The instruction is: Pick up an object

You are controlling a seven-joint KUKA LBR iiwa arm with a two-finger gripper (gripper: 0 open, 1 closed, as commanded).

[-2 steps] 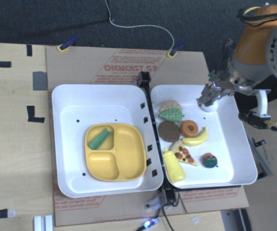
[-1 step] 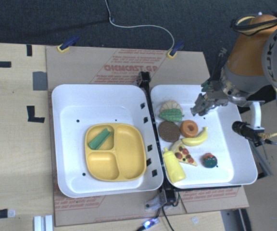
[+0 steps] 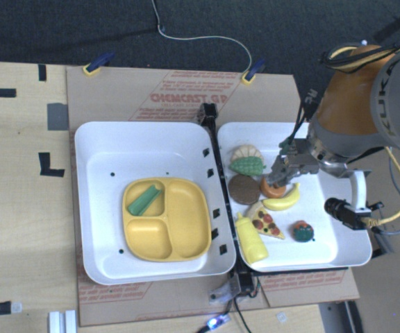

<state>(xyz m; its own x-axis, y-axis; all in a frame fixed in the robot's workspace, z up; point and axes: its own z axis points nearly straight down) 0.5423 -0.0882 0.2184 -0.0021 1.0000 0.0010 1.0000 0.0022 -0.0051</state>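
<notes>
the gripper (image 3: 281,179) sits low in the right bin (image 3: 325,252), over an orange toy (image 3: 272,186) just at the banana's (image 3: 283,198) eleven o'clock. whether it grasps anything, i cannot tell.

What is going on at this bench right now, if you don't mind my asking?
A robot arm reaches into the right bin, its gripper low over a pile of toy food, just above an orange piece and a banana. Nothing is visibly held yet. A pizza slice, yellow bottle and tomato lie nearby. The left bin holds a yellow tray with a green piece in one compartment.
</notes>
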